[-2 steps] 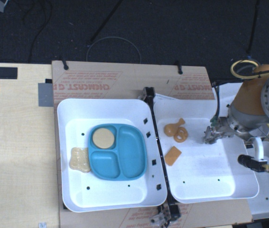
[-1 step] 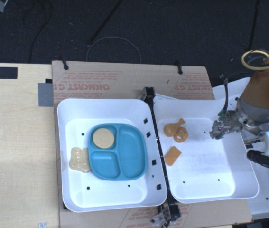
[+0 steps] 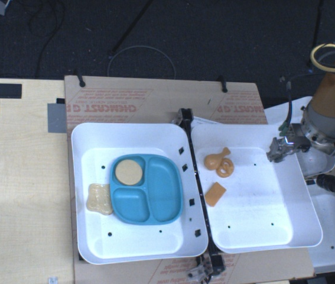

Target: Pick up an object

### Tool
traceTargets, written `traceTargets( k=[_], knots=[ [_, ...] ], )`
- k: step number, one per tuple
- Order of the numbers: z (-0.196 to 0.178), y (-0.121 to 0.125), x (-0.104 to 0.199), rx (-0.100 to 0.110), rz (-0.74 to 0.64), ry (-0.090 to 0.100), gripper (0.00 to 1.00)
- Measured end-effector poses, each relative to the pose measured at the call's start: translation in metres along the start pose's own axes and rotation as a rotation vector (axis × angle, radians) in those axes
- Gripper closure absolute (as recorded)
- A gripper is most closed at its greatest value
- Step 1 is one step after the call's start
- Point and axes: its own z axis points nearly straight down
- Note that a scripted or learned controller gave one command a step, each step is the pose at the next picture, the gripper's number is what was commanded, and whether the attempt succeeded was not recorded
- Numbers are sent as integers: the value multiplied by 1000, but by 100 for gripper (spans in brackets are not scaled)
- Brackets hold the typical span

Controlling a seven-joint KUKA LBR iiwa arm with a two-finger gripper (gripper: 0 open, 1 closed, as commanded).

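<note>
Pincer [image 3: 278, 148], its opening impossible to tell, hung over my right bin's [image 3: 297, 229] far-right rim; the small orange wedge-shaped block [image 3: 215, 193] lay well to camera-left, long axis slanted.

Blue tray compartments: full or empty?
Mostly empty. The blue tray holds one round tan cookie in its upper-left compartment; the other two compartments are bare.

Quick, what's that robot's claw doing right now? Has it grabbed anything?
Tool: above the right bin's right rim, nothing seen between its tips; open or closed cannot be told.
</note>
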Motion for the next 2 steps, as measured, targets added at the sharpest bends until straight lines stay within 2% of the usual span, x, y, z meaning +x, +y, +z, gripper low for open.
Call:
traceTargets(
  k=[1, 2],
  knots=[
    [-53, 1, -1, 1, 1, 0, 100],
    [-38, -9, 48, 8, -2, 3, 100]
  ],
)
